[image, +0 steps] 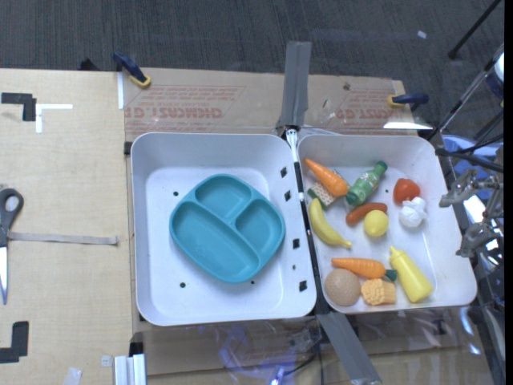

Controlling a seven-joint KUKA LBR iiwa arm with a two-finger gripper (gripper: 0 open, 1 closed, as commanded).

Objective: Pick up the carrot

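Where the bench runs along the left of the frame, a pair of scissors lies at the left edge, well apart from the bins. The left bin holds a teal divided plate, sitting slightly askew near its middle.

In the right bin, a banana lies against the left wall. Above it, at the bin's upper left, is a carrot, slanting down to the right. A second carrot, with a green end, lies nearly level at lower centre, just above a tan ball.

Right of the upper carrot sits a green bottle, tilted, and below it a lemon. Farther right are a tomato, a white garlic bulb just under it and a yellow squeeze bottle near the lower right corner.

Whether the claw is released or clenched cannot be told.
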